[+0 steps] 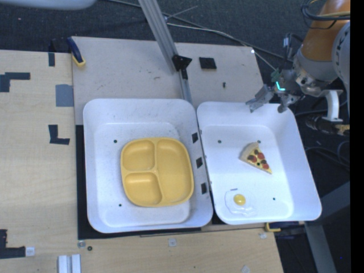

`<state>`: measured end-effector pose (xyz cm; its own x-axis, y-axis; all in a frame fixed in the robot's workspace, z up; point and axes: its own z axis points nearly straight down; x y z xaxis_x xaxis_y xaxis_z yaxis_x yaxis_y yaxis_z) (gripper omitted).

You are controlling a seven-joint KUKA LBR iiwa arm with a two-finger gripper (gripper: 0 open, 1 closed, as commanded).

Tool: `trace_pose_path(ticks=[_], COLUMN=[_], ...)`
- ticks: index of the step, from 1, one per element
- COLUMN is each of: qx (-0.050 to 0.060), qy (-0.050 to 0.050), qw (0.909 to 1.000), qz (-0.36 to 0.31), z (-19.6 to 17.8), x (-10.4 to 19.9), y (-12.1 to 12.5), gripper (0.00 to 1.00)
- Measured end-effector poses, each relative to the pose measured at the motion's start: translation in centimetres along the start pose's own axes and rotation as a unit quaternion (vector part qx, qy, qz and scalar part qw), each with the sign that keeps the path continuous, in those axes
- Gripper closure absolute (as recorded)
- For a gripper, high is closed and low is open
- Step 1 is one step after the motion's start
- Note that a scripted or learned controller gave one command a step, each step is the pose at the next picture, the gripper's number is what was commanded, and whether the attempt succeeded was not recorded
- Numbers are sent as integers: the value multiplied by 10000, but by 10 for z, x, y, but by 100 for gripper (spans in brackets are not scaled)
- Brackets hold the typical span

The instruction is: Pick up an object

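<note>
From above, the gripper (pixel 266 103) hangs over the far rim of the right bin (pixel 301 169) with its fingers spread apart and nothing between them, while the pizza slice (pixel 256 157) lies well apart from it on the bin floor, a fried egg (pixel 238 201) nearer the front.

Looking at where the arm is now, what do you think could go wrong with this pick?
1. The pizza slice and fried egg both look thin and flat against the right bin floor, so fingers may slide over them.
2. The gripper hangs over the bin's far rim; a straight descent would likely hit that rim.
3. The egg lies near the bin's front wall, which may crowd the approach.
</note>
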<state>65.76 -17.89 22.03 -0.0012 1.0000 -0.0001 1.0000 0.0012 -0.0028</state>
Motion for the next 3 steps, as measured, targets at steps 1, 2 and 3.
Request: trace_pose_path(ticks=[1,2,3], qx=[-9,12,17], qy=[-2,-6,-4], qw=[10000,10000,10000], qz=[-1,-3,-7], z=[-1,43,97], x=[0,1,1], y=[0,-1,8], gripper=[0,0,0])
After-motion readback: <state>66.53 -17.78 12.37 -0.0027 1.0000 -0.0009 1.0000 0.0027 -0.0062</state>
